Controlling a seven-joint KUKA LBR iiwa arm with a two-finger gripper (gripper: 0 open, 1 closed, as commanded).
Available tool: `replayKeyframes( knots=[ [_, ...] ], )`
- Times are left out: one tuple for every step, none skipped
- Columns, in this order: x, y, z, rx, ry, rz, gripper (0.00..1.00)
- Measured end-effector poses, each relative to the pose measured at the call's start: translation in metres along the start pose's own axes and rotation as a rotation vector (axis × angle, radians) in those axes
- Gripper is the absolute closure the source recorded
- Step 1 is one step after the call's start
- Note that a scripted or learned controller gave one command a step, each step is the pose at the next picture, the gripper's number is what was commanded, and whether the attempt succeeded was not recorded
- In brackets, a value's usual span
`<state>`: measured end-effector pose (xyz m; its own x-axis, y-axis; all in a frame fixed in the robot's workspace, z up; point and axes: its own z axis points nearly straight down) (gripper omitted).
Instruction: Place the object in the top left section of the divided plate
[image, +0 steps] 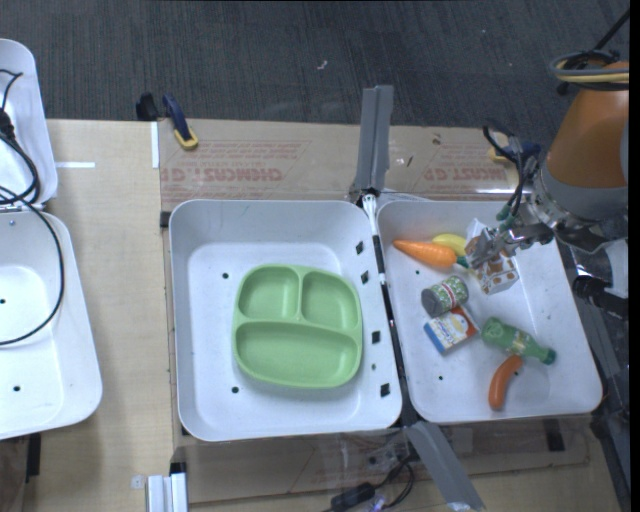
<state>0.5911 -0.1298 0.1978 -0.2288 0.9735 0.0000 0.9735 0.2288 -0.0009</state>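
A light green divided plate (297, 326) lies in the left bin (200, 300). It has two small sections at the back and one wide section at the front, with nothing in them. My gripper (488, 246) hangs over the back of the right bin (570, 390), just right of an orange carrot (425, 253) and a yellow item (450, 241). A small white carton with red marks (499, 273) lies right under it. Whether it touches the carton I cannot tell.
Also in the right bin are a green-labelled can (445, 296), a small flat box (451, 330), a green bottle (516, 340) and an orange sausage-shaped piece (503, 382). A grey divider post (374, 140) stands between the bins at the back.
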Motion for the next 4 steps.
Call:
replayKeyframes(
  knots=[
    [0.094,0.061,-0.065,0.0,-0.001,-0.065,1.0],
    [0.098,0.067,-0.044,0.002,-0.001,-0.188,1.0],
    [0.119,0.067,-0.053,0.001,-0.002,-0.266,1.0],
    [0.185,0.086,-0.024,0.002,-0.001,-0.47,1.0]
  ],
)
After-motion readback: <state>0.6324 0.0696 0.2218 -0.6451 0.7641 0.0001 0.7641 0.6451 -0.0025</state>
